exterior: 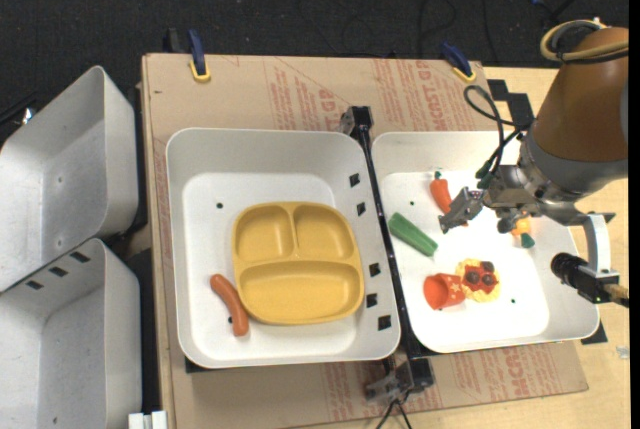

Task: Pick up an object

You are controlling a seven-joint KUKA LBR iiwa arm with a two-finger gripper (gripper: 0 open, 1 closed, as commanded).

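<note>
The fingers of the gripper (462, 210) stand slightly apart, holding nothing, poised above the right bin (570, 322) for a pick. A carrot (441, 192) lies just beside them, seemingly the likeliest target; a green pepper (412, 234) rests nearby.

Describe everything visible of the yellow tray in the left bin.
The tray is a mustard-yellow, rounded-rectangle plate, apparently plastic, split by raised ridges into three compartments: two smaller ones at the far side and one wide one nearer the camera. It lies flat, right side up, slightly rotated, near the middle of the left bin. Nothing lies in it. An orange-red sausage lies at its near-left corner, close to or just touching the rim.
</note>
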